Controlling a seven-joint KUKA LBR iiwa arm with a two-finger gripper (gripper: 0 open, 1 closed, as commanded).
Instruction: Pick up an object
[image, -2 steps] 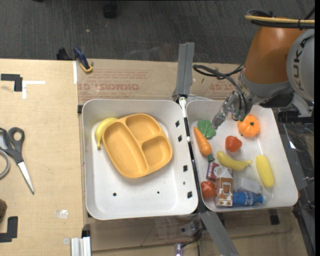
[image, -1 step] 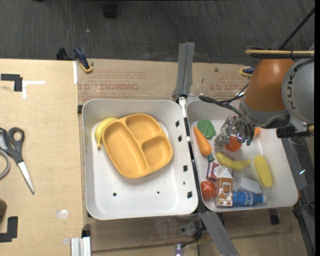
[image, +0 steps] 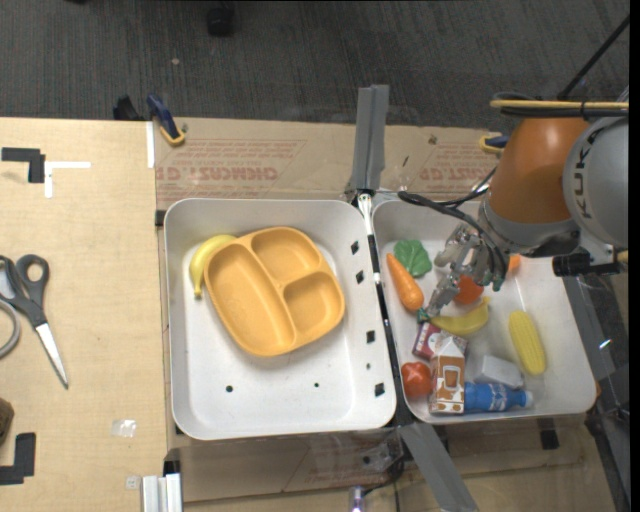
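Observation:
My gripper (image: 462, 280) hangs low over the middle of the right bin (image: 570, 300), open, its fingers (image: 439, 297) pointing down-left. A small red-orange round item (image: 468, 291) lies right at the fingertips, partly hidden by them. Just below it lies a yellow banana-like piece (image: 463, 320). An orange carrot (image: 405, 283) and a green leafy toy (image: 412, 257) lie to the gripper's left. A yellow corn cob (image: 527, 341) lies to the lower right.
Along the right bin's front lie a red tomato (image: 416, 378), a small carton (image: 448, 376) and a blue bottle (image: 498, 398). The left bin (image: 200, 390) holds a yellow divided plate (image: 275, 290) and a banana (image: 204, 262). Scissors (image: 36, 312) lie on the bench at left.

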